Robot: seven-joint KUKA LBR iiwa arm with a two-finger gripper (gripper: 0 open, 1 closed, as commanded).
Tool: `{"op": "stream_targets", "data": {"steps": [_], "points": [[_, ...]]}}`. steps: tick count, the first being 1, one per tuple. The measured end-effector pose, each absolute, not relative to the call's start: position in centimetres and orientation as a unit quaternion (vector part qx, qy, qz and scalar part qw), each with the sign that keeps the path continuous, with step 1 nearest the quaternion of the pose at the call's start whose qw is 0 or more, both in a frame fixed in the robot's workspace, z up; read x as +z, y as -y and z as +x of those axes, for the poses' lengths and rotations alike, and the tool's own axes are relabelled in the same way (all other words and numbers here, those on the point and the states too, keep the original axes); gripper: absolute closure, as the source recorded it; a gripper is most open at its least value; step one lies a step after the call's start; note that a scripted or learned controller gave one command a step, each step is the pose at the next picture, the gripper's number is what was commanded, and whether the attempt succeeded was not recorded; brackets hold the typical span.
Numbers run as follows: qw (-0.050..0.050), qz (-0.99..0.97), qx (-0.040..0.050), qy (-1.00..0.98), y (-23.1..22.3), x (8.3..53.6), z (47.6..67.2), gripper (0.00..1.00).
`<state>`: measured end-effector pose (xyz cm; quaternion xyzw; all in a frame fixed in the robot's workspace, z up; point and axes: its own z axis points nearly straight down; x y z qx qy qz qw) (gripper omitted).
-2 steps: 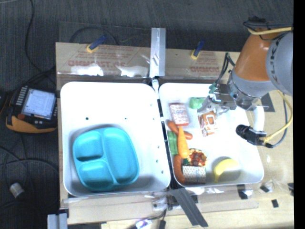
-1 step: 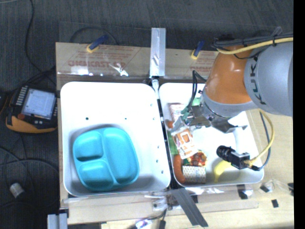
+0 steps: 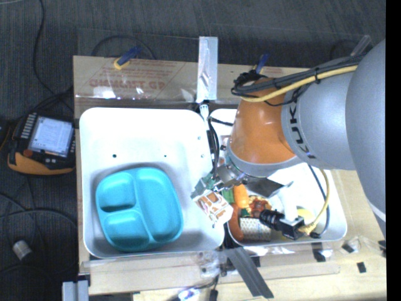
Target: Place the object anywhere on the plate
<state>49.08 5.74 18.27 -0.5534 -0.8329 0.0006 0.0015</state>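
The large grey arm (image 3: 341, 115) runs off the right edge and top right corner, so its base and most of its length are cut off. Its orange band (image 3: 263, 133) and wrist cover much of the right bin (image 3: 335, 227), hiding that bin's far wall and most of its floor. The gripper (image 3: 216, 184) sits below the wrist, too tangled with cables and clutter to tell how its fingers stand. A small patterned object (image 3: 213, 207) lies just beside it at the divide between the bins; whether anything grips it is unclear. The objects heaped in the right bin overlap and cannot be identified. A handheld device (image 3: 44, 143) at the left has a blurred, unreadable screen.
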Motion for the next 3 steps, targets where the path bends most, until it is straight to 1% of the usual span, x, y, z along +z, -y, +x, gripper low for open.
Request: {"op": "stream_targets", "data": {"steps": [1, 2, 3], "points": [[0.001, -0.505, 0.0014, 0.863, -12.6, 18.7, 48.3, 1.00], [0.002, -0.505, 0.0013, 0.863, -12.6, 18.7, 48.3, 0.00], [0.000, -0.473, 0.0007, 0.881, -12.0, 26.3, 48.4, 0.00]]}}
